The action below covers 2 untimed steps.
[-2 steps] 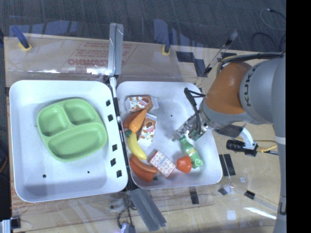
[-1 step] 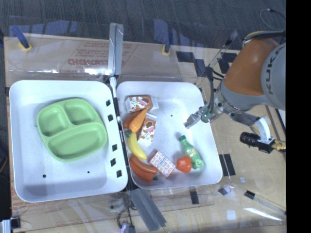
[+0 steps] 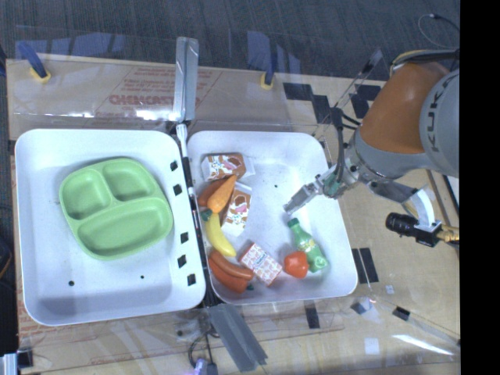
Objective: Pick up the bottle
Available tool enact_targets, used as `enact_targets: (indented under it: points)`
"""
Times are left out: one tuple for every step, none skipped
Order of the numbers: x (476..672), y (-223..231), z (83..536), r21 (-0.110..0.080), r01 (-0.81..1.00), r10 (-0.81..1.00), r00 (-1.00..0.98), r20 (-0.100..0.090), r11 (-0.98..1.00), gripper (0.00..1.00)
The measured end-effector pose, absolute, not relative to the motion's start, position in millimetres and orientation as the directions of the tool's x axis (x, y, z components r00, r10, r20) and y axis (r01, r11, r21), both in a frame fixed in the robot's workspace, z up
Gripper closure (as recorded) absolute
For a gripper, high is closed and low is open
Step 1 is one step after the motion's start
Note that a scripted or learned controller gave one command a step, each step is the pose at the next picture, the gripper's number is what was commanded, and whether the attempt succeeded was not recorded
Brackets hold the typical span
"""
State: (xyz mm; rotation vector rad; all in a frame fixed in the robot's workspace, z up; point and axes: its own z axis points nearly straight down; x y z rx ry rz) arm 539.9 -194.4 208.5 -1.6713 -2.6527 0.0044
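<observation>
A green bottle (image 3: 306,245) lies ungrasped in the right bin (image 3: 266,148) beside a tomato (image 3: 295,265), while the gripper (image 3: 299,200), its grip state impossible to tell, hovers just above it, pickup not yet made.

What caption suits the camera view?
Claw poised above green bottle in right bin.

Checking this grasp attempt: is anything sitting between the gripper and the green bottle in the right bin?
Nothing visible does. The gripper hangs just above the green bottle, with bare bin floor between them. The tomato touches the bottle's lower end, on the far side from the gripper.
</observation>
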Motion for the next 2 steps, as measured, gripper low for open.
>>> enact_targets:
  points:
    - [476.7,-208.9,89.3,-0.003,0.955,0.955,-0.296,0.003,0.296,0.0]
    - [476.4,-209.0,95.6,-0.009,0.954,0.954,-0.301,0.007,0.301,1.0]
